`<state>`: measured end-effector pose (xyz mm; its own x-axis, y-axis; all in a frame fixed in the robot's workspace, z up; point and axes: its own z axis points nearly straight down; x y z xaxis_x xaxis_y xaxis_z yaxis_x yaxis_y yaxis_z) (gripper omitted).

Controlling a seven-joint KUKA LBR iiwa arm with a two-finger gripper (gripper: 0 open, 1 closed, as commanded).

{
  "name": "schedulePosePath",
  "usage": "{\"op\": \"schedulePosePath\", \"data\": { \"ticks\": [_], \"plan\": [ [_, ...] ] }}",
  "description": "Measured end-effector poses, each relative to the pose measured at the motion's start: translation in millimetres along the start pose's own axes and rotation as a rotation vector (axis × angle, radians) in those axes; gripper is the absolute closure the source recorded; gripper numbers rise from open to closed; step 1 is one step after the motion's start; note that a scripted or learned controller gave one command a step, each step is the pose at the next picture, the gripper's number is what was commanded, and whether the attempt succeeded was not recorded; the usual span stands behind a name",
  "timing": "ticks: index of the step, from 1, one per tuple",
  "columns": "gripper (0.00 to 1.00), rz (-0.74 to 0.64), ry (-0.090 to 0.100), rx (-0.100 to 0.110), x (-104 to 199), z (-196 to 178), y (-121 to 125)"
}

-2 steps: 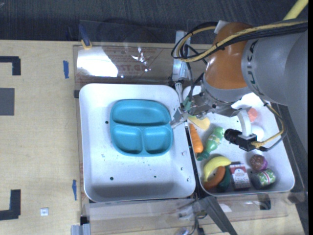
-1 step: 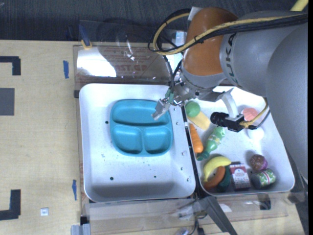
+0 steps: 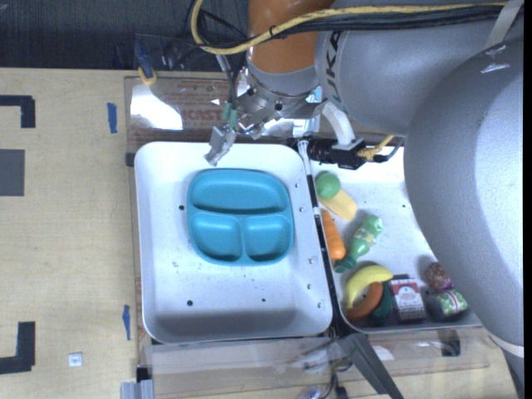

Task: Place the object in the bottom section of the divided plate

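The grey two-finger gripper (image 3: 221,144) hovers upper centre above the blue divided plastic plate (image 3: 241,214), its fingers' state unreadable, nothing visibly held; toys sit lower right, so any release likely places nothing.

The arm (image 3: 432,73) is bulky, smooth and grey, with an orange band (image 3: 287,15) above its wrist. Yellow cable (image 3: 357,12) loops past that band. Just below the band sits a metallic gripper (image 3: 223,144).
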<state>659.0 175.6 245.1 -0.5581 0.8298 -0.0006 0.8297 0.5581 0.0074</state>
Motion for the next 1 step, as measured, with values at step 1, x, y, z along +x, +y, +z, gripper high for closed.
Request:
{"op": "schedulePosePath", "data": {
  "ticks": [1],
  "plan": [
    [0.0, 0.198, -0.003, -0.004, 12.7, -157.4, 19.2]
  ]
}}
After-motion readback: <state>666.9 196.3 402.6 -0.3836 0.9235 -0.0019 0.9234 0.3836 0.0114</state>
